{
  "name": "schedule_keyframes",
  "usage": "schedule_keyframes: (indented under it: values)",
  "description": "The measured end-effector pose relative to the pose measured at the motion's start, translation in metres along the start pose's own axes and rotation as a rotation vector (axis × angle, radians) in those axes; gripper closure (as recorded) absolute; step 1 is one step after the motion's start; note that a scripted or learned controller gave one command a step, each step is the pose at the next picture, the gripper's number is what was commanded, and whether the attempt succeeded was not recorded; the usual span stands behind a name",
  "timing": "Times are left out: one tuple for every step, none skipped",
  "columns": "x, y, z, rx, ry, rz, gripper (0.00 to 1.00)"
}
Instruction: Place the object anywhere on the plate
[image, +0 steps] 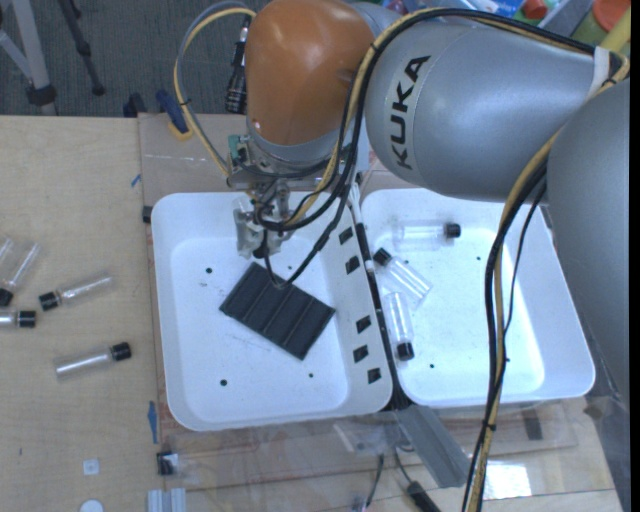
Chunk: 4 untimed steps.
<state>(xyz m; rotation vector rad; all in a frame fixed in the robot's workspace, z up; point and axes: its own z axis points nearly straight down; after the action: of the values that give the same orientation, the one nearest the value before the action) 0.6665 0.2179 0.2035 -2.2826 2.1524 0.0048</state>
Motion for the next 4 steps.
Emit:
schedule_keyframes:
  values:
    - [-0.008, -0.001, -0.066, 0.008, -0.003, 0.506, 1.0]
    - [0.006, 0.047, -0.018, 0.001, 0.001, 0.208, 1.0]
    - [0.013, 0.087, -0.012, -0.001, 0.001, -0.266, 1.0]
    - [-0.014, 0.081, -0.064, 0.002, -0.002, -0.973, 1.0]
